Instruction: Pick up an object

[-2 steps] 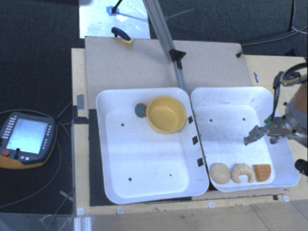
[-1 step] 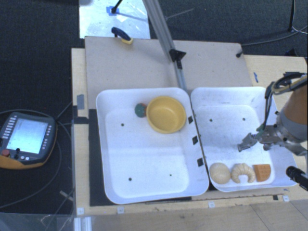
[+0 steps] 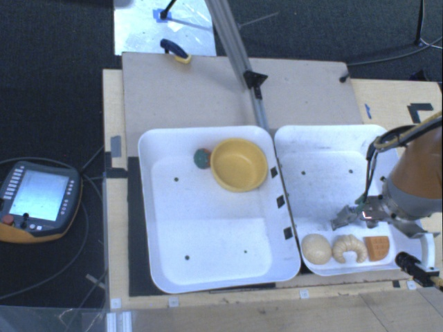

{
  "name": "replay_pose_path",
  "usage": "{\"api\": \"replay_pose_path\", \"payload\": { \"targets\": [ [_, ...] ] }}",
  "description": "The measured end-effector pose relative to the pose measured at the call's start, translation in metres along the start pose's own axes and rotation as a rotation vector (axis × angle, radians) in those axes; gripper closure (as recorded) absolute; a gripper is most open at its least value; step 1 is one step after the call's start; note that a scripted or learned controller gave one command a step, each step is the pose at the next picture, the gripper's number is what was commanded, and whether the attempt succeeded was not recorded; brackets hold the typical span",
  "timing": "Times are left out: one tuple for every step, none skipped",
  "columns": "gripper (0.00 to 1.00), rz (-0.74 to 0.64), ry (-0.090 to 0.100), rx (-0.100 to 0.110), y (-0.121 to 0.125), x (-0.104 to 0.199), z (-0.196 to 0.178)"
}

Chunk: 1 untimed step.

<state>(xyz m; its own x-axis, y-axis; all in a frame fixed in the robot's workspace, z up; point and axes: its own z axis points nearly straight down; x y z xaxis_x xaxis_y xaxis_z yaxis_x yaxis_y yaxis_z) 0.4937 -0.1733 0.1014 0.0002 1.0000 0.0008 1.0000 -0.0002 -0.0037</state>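
Overhead, two shallow white bins sit side by side on a bench. Along the right bin's (image 3: 325, 164) near edge lie three items in a row: a pale egg-shaped object (image 3: 316, 248), a tan croissant (image 3: 349, 247) and an orange block (image 3: 377, 247). The gripper (image 3: 353, 215) hangs just above them, gripping nothing; whether it is open cannot be told. Most of that bin's floor beyond lies bare. The left bin (image 3: 208, 254) holds a yellow bowl (image 3: 239, 164) touching a small green ball (image 3: 201, 158) near its far wall. A teach pendant (image 3: 36, 199) rests on the floor at left.
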Motion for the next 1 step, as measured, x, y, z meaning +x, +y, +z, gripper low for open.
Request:
{"api": "replay_pose_path", "payload": {
  "targets": [
    [0.0,-0.001,-0.001,-0.004,0.0002,0.0002,0.0115]
  ]
}}
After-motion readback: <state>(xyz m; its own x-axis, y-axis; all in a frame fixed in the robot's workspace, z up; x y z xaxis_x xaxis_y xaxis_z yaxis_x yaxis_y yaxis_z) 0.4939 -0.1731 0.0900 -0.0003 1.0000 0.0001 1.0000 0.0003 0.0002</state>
